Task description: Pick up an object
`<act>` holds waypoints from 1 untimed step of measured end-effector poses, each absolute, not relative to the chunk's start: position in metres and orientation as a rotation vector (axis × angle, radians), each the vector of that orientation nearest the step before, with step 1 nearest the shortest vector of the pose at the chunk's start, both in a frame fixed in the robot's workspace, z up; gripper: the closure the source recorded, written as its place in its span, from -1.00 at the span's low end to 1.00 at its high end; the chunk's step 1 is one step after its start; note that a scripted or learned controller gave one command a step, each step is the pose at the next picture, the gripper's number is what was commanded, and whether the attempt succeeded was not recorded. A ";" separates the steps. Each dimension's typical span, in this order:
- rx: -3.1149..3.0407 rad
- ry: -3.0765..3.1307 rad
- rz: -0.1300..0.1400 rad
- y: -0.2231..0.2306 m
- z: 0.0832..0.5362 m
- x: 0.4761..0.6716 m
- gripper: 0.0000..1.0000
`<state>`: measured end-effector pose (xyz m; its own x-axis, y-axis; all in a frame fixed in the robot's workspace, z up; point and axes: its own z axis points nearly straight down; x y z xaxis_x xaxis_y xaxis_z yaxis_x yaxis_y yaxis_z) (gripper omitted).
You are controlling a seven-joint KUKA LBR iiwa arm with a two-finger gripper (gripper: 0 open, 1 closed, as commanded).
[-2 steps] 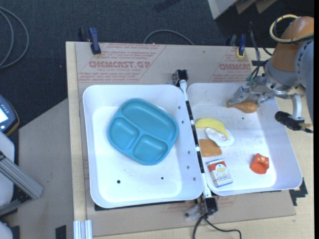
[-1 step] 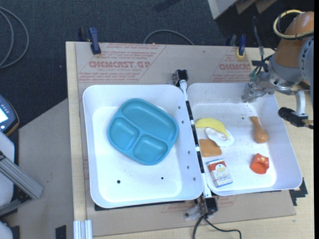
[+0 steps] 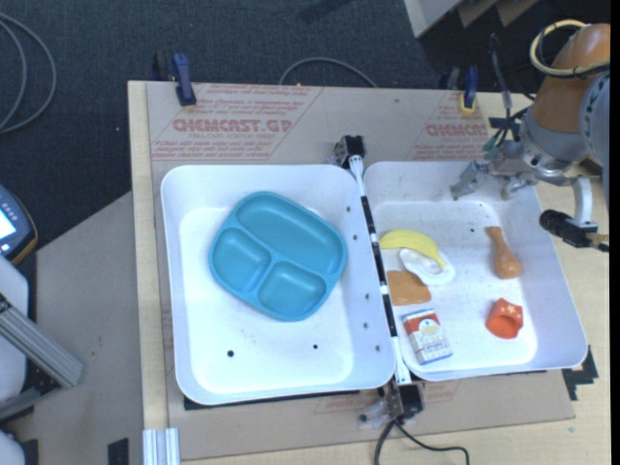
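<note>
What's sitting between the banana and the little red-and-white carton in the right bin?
In the camera view, a tan bread-like piece lies between the banana and the carton, beside the bin's left wall.

dark carpeted floor point(image 3: 87, 27) with loose cables point(image 3: 29, 76) surrounds the cardboard-covered worktop point(image 3: 242, 124), blue clamps point(image 3: 181, 69) at its edge.

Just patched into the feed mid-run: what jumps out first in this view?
The big blue divided plate lies by itself in the left bin. The right bin holds small items: a banana, an orange-red piece, a tan drumstick-like piece and a small carton. The end effector hovers over that bin's far edge.
</note>
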<state>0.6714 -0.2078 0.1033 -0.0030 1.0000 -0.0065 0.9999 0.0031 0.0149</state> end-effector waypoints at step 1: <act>2.226 2.226 0.002 -0.213 0.084 0.617 -1.00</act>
<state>0.6170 -0.2130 0.0843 0.0002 1.0000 0.0056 1.0000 -0.0002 -0.0035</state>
